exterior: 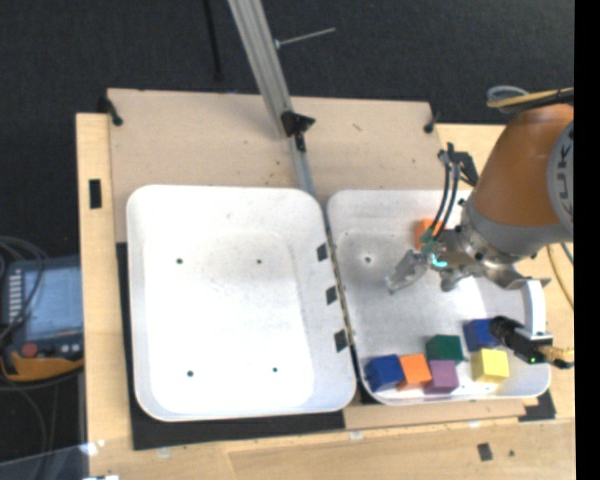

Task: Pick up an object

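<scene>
The gripper (417, 268) hangs over the middle of the right bin (365, 223). Its two grey fingers are spread apart with only bare bin floor between them, so it grasps nothing. A small orange block (422, 231) sits just behind the wrist, half hidden by the cables.

The likeliest targets lie in a loose cluster along the near wall of that bin: a blue cube (384, 371), an orange cube (416, 368), a purple cube (443, 374), a green cube (444, 347), a yellow cube (491, 364) and a second blue block (479, 332). They look like small, rigid, light blocks with flat faces (probably foam or wood, though that cannot be told from here). Such pieces should neither crush nor sag, and are best pinched across two opposite flat sides. The crowding is the difficulty: several touch, leaving little room for a finger. The yellow cube and the far blue block seem freer.

The left bin (160, 218) shows bare white floor with a few dark dots.
</scene>
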You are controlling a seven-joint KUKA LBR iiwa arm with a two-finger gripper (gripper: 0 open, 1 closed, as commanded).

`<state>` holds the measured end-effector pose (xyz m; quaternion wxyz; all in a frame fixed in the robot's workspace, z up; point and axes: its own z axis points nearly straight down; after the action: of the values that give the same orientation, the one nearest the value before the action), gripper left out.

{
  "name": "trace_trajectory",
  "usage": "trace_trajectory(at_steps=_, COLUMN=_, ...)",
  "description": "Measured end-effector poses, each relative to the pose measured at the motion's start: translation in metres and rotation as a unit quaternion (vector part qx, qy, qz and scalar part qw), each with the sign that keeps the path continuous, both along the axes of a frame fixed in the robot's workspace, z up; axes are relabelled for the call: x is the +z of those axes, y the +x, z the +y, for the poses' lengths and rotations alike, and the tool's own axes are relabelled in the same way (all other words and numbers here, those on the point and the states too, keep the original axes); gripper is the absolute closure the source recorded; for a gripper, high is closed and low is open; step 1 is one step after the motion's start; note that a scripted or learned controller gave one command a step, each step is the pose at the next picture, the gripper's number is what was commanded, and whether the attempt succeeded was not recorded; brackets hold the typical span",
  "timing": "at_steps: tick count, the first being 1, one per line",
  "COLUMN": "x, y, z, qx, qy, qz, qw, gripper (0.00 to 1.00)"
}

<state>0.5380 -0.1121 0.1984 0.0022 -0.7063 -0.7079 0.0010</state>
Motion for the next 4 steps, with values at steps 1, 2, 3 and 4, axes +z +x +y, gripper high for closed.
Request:
trace_trajectory(at_steps=1, x=0.002, y=0.001, z=0.000, qx=-0.002, qy=-0.0006, qz=-0.003, qw=1.0000, gripper=0.00)
trace_trajectory(at_steps=2, x=-0.050, y=0.009, z=-0.007, qx=-0.003, qy=-0.0017, qz=0.000, qw=1.0000, gripper=0.00)
trace_trajectory(at_steps=3, x=-0.101, y=0.010, z=-0.009, qx=-0.003, qy=-0.0023, qz=-0.003, qw=1.0000, gripper=0.00)
trace_trajectory(at_steps=4, x=-0.088, y=0.011, z=-0.009, qx=-0.007, qy=-0.0011, qz=-0.005, qw=1.0000, gripper=1.00)
